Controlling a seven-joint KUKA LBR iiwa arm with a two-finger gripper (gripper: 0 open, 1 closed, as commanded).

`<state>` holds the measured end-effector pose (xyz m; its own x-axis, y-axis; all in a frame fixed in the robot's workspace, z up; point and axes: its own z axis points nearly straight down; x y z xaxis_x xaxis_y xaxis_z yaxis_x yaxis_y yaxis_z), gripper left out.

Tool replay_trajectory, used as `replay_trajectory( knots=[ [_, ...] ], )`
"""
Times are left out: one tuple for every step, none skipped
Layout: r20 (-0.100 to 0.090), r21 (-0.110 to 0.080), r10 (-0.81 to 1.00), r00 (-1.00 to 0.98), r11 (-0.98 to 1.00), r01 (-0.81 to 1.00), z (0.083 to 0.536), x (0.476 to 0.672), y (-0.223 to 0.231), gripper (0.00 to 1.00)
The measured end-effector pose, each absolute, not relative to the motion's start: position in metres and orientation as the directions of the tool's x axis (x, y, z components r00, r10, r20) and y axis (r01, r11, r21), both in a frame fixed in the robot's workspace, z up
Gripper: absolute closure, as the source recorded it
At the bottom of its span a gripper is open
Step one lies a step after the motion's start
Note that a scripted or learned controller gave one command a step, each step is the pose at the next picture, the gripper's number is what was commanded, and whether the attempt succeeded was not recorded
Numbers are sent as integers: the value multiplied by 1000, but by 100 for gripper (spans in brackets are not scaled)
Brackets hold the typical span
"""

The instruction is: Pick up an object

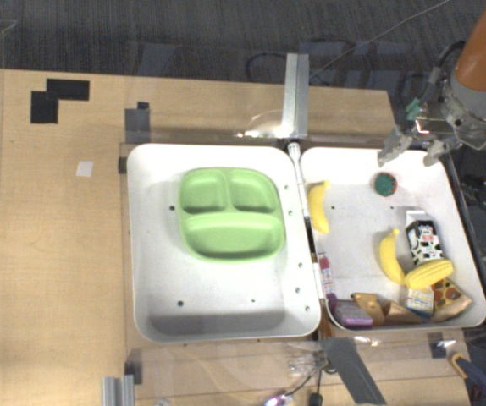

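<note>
Your gripper (412, 152) hangs above the far edge of the right bin (353, 227) with its two fingers spread apart and nothing between them. Just below and slightly left of it sits a small dark green round object (385, 184), lying alone on bare white floor, and that looks like your easiest target. Other candidates lie further down the bin: one banana (317, 207) against the left wall, a second banana (389, 256) near the middle, a black-and-white carton (423, 242), a yellow corn cob (428, 272), and a crowded heap along the near wall. The left bin (154, 252) holds a green divided plate (230, 212).

To do this well, centre the open fingers over the green piece before you descend, so they straddle it evenly. Come down straight, close only once low enough, and avoid the far wall.
</note>
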<state>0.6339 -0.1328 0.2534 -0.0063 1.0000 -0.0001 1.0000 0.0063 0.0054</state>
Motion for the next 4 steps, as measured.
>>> replay_trajectory(
  knots=[
    [-1,3,999,45,-45,999,158,578,-206,0],
    [0,7,993,115,-115,993,158,606,-168,0],
    [-3,8,986,-166,166,986,91,575,-188,0],
    [-3,17,986,-168,168,986,104,578,-186,100]
  ],
)
